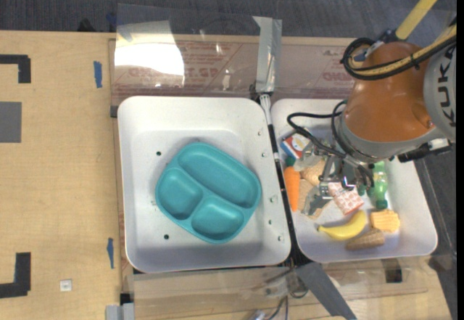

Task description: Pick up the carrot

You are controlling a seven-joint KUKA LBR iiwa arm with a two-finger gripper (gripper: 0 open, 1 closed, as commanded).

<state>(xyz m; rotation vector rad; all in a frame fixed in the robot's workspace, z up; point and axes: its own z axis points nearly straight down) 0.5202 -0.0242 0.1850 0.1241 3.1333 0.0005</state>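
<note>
From where I stand, the grey arm with its big orange band (386,97) covers much of the right-hand shallow white bin (424,228), so whatever lies under the wrist and the black cables is hidden, and the small things packed beneath it are hard to tell apart. A small packet with blue and red print (293,146) peeks out at the bin's upper left, half tucked under a cable. The two-finger metal gripper (324,194) hangs over the middle of that bin, its tip a tangle of dark and shiny parts against a red-and-white checked packet (346,199); I cannot tell how its jaws stand, nor whether anything is caught in it. The long orange carrot (291,189) lies along the bin's left wall, running lengthwise up and down the view, just beside the gripper on its left and apparently apart from it. Below the gripper lies a yellow curved banana (345,227), with a tan bread-like piece (366,240) just under it and a yellow corn-like block (385,221) at its right end. A green bottle-shaped item (379,189) stands partly hidden by the wrist. The left-hand white bin (141,130) holds a teal plastic divided plate (208,191), well apart from the arm.
</note>
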